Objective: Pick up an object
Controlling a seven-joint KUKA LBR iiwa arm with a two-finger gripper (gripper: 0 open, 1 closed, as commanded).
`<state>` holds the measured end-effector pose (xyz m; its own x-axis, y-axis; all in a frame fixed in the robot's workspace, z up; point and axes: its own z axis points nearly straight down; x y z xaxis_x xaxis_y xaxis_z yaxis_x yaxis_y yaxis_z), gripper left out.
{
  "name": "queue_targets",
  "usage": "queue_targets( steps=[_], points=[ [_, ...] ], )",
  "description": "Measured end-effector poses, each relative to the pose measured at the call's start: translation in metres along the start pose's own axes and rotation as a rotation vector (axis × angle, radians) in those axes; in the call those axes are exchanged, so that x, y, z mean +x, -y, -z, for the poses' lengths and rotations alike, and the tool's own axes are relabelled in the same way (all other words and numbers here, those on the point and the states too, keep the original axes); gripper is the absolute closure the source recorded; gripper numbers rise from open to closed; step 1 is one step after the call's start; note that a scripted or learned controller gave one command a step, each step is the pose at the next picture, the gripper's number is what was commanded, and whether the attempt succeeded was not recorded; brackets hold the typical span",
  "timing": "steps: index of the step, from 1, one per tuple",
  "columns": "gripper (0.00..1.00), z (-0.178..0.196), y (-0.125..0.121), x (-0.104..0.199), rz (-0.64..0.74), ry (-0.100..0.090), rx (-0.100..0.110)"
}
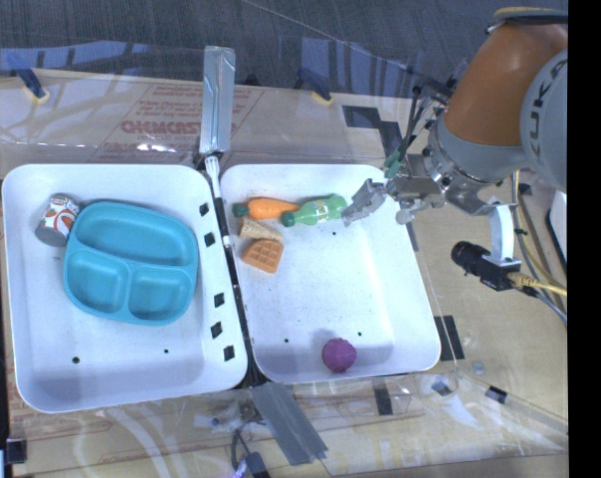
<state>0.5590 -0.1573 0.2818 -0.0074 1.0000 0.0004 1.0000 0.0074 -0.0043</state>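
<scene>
The green bottle (pixel 317 210) lay on its side at the back of the right bin (pixel 400 297), its neck touching a carrot (pixel 269 207). The gripper (pixel 365 199) hung at the bottle's right end — whether it pinched anything, I cannot tell. Nearby sat a waffle (pixel 263 255) and bread slice (pixel 260 230); a purple ball (pixel 339 355) lay well apart — the left bin (pixel 32 347) held a blue tray (pixel 129 263).

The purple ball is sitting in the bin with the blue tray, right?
Not quite. The camera view shows the purple ball in the other bin, the one on the right, near its front edge. The blue tray is in the left bin, with a small round toy tucked at its corner.
</scene>
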Motion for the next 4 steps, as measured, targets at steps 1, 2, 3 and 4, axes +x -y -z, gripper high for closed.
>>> queue_targets(
  steps=[1, 2, 3, 4],
  points=[
    [0.0, -0.16, -0.059, -0.003, 0.017, -0.003, 0.015],
    [0.0, -0.193, -0.096, 0.03, -0.064, 0.0, 0.009],
    [0.0, -0.123, -0.1, 0.055, 0.433, 0.002, -0.005],
    [0.0, -0.179, -0.105, 0.06, 0.558, 0.006, -0.022]
  ],
)
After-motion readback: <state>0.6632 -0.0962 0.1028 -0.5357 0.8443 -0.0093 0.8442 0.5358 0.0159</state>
